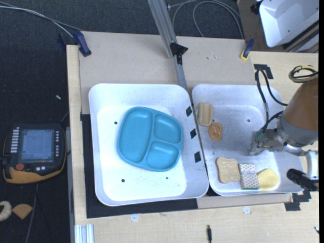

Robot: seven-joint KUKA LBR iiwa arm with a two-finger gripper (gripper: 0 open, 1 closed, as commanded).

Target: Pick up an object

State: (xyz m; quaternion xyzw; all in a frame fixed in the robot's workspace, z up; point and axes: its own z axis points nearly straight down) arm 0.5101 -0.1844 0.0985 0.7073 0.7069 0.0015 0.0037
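Note:
The right bin (238, 92) holds several small food-like items. A tan bread piece (204, 114) lies at its left wall, with a brown pretzel (215, 131) just below it. Along the front lie a toast slice (228, 169), a checkered square packet (247, 176) and a yellow lump (269, 178). My gripper (256, 146) hangs low over the bin floor at the right, above and slightly right of the packet, and nothing is visibly in it. The arm's orange band (306, 108) rises behind it.
The left bin (101, 151) carries a blue divided plate (150, 137). A metal pole (167, 29) slants down to the gap between the bins. Black cables (263, 92) run over the right bin's rim. A handheld pendant (35, 151) lies off the bench at left.

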